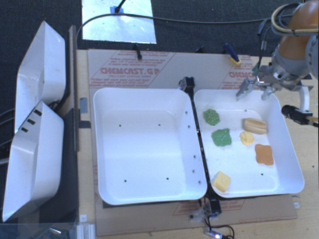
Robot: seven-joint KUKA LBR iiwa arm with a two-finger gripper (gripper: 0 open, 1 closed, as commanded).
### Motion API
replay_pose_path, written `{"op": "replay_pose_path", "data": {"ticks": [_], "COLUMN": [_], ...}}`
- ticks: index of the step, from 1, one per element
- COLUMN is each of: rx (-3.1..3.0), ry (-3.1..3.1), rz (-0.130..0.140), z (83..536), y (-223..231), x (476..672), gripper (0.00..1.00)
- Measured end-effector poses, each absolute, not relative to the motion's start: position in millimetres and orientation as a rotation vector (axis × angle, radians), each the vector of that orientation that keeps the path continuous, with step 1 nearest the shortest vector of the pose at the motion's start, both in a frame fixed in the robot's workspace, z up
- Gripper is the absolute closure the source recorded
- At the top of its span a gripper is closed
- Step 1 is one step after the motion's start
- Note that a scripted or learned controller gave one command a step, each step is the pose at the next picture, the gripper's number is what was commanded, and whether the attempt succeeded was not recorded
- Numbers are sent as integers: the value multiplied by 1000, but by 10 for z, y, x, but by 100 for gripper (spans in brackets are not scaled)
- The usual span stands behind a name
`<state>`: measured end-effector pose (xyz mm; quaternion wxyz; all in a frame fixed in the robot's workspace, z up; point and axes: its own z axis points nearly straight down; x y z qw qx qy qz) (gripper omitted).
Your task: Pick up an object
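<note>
The right bin (284, 148) holds several small items: a green leafy piece (212, 116), a darker green piece (221, 137), a tan bread roll (255, 126), a small yellow piece (246, 138), an orange piece (264, 154) and a pale yellow wedge (221, 181) near the front. My gripper (254, 89) hangs over the bin's back rim at the upper right, open, fingers spread and pointing down-left. Nothing sits between the fingers. It is behind and above the bread roll.
The left bin (107, 148) sits beside the right one, a black clamp strip (197, 133) along their shared edge. Spare white bins (35, 133) lean at the far left. A metal plate (118, 14) and cables lie behind the bench.
</note>
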<state>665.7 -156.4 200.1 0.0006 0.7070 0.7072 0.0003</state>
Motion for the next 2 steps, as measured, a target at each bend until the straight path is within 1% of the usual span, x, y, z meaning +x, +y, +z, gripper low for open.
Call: {"op": "replay_pose_path", "data": {"ticks": [1, 2], "rx": [2217, 2223], "ry": [2216, 2223], "rz": [7, -2], "z": [1029, 833], "y": [-1226, -1019], "x": [6505, 5947], "gripper": [0, 0]}}
